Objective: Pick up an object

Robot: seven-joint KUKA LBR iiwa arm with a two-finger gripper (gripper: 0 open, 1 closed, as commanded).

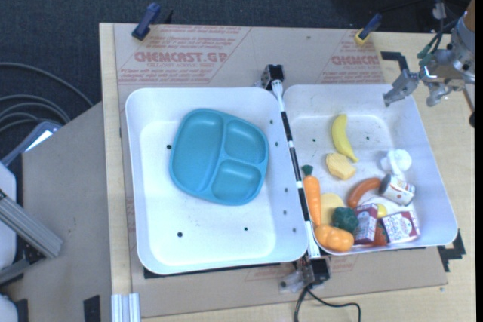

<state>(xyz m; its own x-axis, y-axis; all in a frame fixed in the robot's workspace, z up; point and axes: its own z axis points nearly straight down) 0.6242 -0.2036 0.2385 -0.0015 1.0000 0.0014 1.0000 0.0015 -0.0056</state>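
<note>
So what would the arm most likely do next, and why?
Probably swing inward and lower over the right white bin, perhaps toward the yellow toy banana. The gripper sits high at that bin's far right corner with nothing visibly in it, and the banana lies apart from the crowded pile of toy food nearer the front.

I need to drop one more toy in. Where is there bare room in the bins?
Free: the left white bin floor in front of the blue divided plate, and the right white bin far strip beyond the yellow toy banana. Crowded: its near corner, around the orange toy carrot.
</note>
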